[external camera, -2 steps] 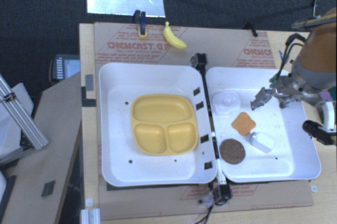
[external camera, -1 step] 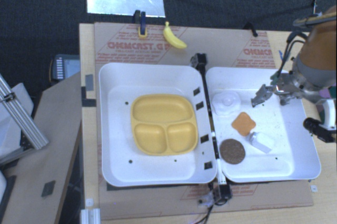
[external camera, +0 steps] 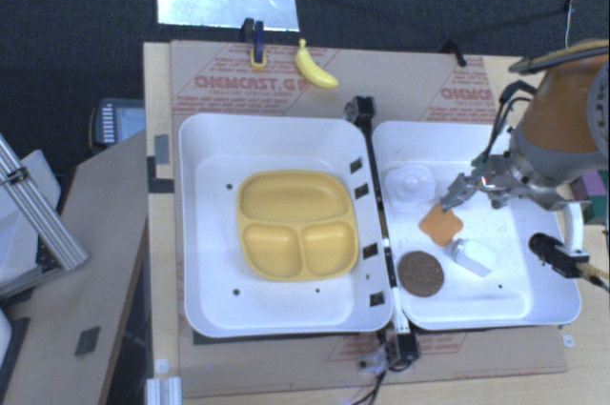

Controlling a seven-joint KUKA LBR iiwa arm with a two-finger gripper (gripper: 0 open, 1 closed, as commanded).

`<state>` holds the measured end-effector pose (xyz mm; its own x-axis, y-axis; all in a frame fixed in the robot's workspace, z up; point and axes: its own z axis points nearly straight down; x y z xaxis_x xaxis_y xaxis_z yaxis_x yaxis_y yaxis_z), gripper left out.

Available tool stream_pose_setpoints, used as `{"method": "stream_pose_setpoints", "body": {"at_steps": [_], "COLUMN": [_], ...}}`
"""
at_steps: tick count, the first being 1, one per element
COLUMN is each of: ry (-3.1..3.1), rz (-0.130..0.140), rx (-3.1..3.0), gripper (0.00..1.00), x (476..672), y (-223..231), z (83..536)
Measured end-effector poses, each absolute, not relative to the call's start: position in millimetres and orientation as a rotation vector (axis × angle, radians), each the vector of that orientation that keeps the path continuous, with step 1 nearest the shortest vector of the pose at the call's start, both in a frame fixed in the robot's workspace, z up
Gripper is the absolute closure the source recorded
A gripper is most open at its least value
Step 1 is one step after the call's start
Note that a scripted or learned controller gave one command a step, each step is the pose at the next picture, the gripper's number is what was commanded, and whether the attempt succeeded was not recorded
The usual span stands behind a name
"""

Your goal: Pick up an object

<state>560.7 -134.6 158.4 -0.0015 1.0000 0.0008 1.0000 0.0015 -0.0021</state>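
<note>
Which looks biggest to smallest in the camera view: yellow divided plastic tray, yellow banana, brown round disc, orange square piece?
1. Yellow divided plastic tray, clearly largest.
2. Brown round disc and yellow banana look about alike; unranked.
3. Orange square piece, slightly smaller, partly under the gripper.

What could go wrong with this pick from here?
The gripper sits just above the orange piece's upper edge, so it may only clip that edge and push it aside. The brown disc, clear cup and small white item lie close by in the right bin, so a sweep could knock them.
</note>
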Motion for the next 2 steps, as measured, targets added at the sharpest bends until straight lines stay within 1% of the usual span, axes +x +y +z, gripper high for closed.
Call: {"method": "stream_pose_setpoints", "body": {"at_steps": [1, 2], "ry": [-2.221, -2.223], "rz": [0.002, -0.002], "rx": [-2.218, -2.222], "gripper": [0.0, 0.0], "x": [562.1, 563.3], "y": [-135.4, -135.5], "z": [116.5, 84.4]}}
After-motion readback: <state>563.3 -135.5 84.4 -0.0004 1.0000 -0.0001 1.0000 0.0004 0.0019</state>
